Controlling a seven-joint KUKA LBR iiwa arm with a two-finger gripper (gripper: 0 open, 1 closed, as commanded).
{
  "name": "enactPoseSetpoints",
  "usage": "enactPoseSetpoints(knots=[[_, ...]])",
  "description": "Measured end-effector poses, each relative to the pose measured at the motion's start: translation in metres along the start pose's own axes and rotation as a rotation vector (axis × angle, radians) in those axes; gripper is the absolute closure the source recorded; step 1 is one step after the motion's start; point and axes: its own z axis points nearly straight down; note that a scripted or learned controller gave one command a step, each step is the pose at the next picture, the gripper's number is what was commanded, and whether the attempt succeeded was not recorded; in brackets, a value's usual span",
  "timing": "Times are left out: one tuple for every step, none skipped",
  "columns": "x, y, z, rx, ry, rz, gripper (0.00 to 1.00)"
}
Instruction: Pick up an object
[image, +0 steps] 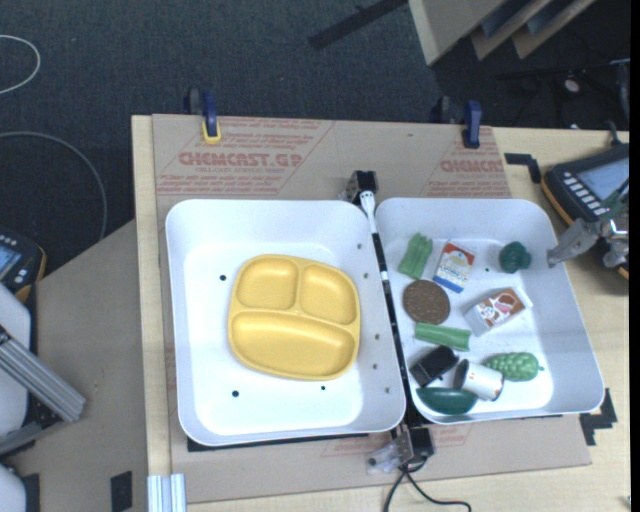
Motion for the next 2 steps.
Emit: enactPoseSetpoints(knots=[[-0.002,-0.055,0.118,0.015,0.006,0.004,0.0],[0.07,-0.061,0.192,0.004,0.004,-0.004,0.0]])
